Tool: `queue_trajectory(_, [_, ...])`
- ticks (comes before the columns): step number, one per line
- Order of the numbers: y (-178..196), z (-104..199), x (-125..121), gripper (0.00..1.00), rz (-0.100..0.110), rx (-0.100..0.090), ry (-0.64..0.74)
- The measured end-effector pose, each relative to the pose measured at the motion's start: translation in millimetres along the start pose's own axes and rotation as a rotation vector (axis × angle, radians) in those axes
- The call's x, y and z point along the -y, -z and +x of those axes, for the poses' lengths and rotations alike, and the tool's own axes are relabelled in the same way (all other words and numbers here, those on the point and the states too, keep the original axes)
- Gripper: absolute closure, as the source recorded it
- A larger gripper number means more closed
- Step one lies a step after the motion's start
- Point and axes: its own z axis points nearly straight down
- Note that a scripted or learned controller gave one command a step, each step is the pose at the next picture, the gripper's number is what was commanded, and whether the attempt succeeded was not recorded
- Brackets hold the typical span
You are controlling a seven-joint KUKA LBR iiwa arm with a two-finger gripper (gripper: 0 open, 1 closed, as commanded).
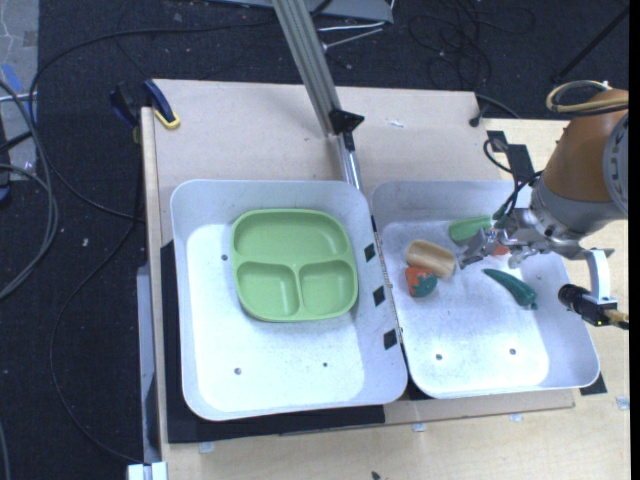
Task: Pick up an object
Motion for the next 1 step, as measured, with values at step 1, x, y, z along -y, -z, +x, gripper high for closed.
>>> queue_trajectory(1, [-35.9, 0.4, -1.1, 0.00, -0.007, 0.003, -0.002])
